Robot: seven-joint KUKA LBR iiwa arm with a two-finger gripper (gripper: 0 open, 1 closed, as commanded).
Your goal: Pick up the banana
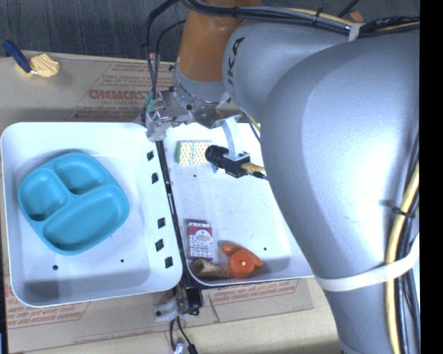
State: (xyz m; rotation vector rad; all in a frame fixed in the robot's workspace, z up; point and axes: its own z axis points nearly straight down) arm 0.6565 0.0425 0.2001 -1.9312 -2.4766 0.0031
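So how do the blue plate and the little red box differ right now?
The blue plate lies in the left bin; the red box lies in the right bin, near its front edge. The plate is much larger, rounded and split into three compartments; the box is small and rectangular with printed faces. Both lie apart from the gripper.

Glossy blue plastic plate (72,201); smooth white bins (29,286); matt cardboard bench (96,80)

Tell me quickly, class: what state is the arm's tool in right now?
Tool: at the far end of the right bin, near the divider; whether it is open or closed cannot be told, and nothing is seen held.
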